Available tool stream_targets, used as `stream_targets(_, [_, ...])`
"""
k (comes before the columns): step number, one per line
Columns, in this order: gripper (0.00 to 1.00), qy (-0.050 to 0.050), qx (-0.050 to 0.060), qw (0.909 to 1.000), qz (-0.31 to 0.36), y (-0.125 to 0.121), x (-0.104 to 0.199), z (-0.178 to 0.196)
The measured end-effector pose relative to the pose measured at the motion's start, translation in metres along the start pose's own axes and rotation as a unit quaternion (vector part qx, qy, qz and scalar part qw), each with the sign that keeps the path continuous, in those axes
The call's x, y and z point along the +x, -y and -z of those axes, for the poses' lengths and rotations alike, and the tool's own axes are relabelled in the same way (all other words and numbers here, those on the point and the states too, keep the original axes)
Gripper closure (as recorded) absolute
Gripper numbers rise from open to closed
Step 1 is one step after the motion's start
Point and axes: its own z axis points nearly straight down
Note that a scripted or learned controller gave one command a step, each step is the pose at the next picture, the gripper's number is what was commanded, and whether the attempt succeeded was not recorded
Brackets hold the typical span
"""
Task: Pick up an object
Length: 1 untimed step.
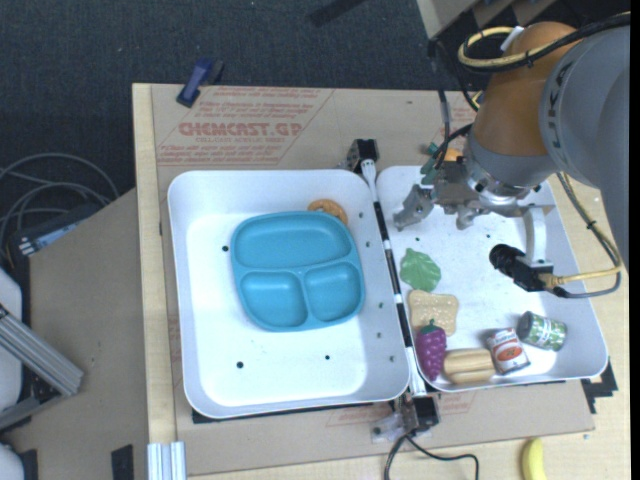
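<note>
The right bin (575,268) holds a green leaf-shaped piece (420,268), a tan cracker (434,310), purple grapes (431,348), a tan bread roll (467,366), a red can (507,351) and a green can (542,332). My gripper (440,212) hangs over the far left part of this bin, above and behind the green leaf. Its two grey fingers (412,211) stand apart, open, with bare white bin floor between them. In the left bin (200,298) lie a blue divided tray (297,269) and a small orange-brown piece (327,209) at the tray's far edge.
The arm reaches in from the upper right over the right bin's far corner. A blue item (199,83) lies on the board behind the left bin. A yellow thing (534,458) lies off the bench at the front right. Cables run along the left.
</note>
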Motion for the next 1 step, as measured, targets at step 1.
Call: stream_targets(1, [0.0,0.0,0.001,1.0,-0.001,0.1152,-0.0416,0.0047])
